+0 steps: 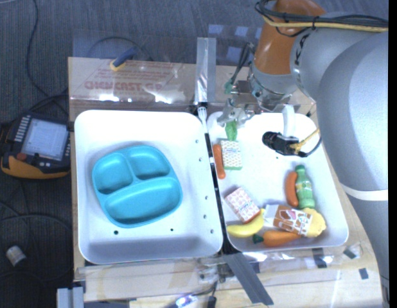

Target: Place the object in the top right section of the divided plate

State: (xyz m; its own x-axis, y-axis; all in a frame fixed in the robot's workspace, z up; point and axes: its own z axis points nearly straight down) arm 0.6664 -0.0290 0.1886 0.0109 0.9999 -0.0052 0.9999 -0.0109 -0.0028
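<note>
divided plate (136,185): plain turquoise blue
bins (147,124): white
arm (352,101): grey, orange band above the wrist
banana (245,226): yellow
carrot (280,238): orange
bottle (305,191): green
sausage (291,188): reddish orange
small carton (241,204): red-and-white pattern
floor (51,37): dark grey

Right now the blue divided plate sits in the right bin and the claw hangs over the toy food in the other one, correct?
Not quite. The camera view shows the blue divided plate in the left bin, not the right. The claw hangs over the toy food in the other one, the right bin.
</note>
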